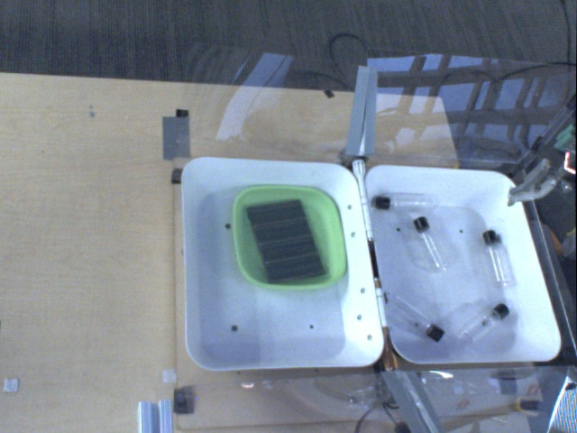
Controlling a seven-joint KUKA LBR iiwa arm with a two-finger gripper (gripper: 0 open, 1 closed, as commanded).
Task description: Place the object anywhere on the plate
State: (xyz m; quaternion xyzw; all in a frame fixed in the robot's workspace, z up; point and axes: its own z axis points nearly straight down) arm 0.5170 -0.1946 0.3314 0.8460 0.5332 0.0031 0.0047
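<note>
A pale wooden worktop (81,242) fills the left and lower frame, with dark carpeted floor (180,16) along the top. Two white bins sit side by side — the left bin (203,332) and the right bin (541,336) — touching at a central seam. A grey metal bracket (177,136) lies at upper left of the bins. Black cables (347,48) loop near the top centre, possibly behind clear sheeting.

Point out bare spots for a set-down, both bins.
Left bin: bare floor in front of the green plate, and a strip along its left wall. The dark block covers most of the plate. Right bin: small patch mid-floor; clear vials ring it, so crowded.
</note>
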